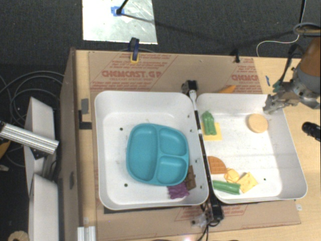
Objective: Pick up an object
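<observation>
round tan disc [258, 123] lying upper right in right white bin [281, 154]. pincer [273, 104] just up-right of it at bin's rim; cannot tell how open, nothing seen gripped. teal divided plate [157, 154] in left bin [108, 134]. cardboard-covered bench [150, 72], dark carpet [40, 24] beyond.

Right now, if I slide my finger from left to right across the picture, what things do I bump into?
Blue plate → purple piece → green piece on a yellow square → round tan cookie → gripper.
</observation>
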